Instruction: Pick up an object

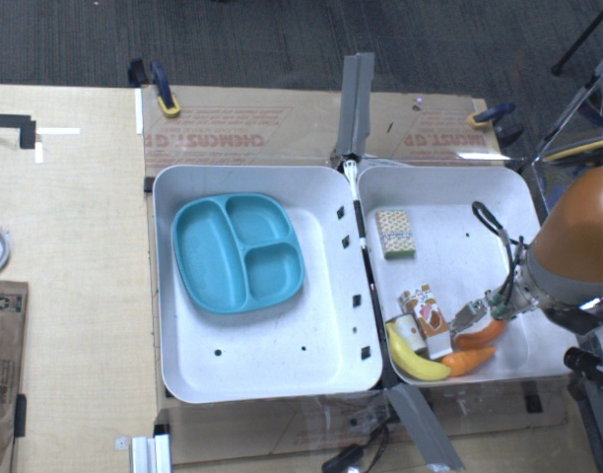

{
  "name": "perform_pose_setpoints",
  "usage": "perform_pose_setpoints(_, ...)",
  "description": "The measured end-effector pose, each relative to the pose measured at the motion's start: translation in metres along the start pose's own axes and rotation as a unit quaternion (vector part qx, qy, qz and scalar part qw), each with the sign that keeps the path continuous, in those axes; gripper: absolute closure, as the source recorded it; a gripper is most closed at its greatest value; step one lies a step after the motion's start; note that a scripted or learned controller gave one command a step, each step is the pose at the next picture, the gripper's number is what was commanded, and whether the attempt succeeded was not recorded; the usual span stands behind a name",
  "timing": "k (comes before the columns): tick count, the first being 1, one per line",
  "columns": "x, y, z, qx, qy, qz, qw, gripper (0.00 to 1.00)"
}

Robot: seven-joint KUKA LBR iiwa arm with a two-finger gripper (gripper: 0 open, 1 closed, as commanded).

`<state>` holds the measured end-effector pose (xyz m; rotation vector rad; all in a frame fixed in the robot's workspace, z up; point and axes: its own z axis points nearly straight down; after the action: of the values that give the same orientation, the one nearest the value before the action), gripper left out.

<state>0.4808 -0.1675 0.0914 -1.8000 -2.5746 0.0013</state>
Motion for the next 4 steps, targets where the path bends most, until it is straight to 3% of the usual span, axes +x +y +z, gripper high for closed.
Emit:
perform_pose_setpoints(1,-0.001,0.000,-0.009,-0.001,0.000,0.002,1.0000,1.00)
perform_pose_setpoints(2,-0.023,0.031,-0.025,-0.001,0.000,0.145,0.9894,1.00)
perform_pose_setpoints(3,-0.009,0.031,0.000,0.001,0.001,0.204,0.9789,1.00)
perform_pose_setpoints(4,0.029,0.046,-0.032,0.000,0.000,0.128,0.9917,1.00)
